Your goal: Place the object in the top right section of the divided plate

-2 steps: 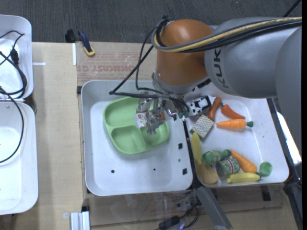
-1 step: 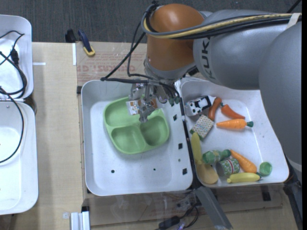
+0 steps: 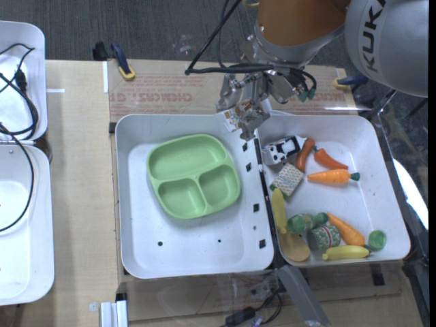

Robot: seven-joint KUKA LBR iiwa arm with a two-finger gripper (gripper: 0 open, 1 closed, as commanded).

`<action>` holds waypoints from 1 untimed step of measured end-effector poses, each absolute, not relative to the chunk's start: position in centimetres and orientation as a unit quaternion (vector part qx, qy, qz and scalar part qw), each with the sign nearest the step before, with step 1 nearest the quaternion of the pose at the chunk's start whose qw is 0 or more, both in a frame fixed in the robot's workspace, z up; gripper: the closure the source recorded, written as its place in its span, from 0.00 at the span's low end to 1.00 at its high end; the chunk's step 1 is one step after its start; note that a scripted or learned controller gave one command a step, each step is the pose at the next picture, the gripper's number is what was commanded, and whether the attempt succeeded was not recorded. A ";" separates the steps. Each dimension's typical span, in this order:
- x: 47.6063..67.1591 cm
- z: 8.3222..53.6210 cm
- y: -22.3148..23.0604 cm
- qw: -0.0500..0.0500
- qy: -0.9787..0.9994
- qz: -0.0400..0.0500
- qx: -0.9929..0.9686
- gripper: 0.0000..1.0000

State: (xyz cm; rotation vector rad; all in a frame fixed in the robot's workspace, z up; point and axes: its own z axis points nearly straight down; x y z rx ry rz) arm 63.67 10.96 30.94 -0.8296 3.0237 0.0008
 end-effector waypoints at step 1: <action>59.8 21.3 13.0 0.001 0.936 0.001 -0.352 1.00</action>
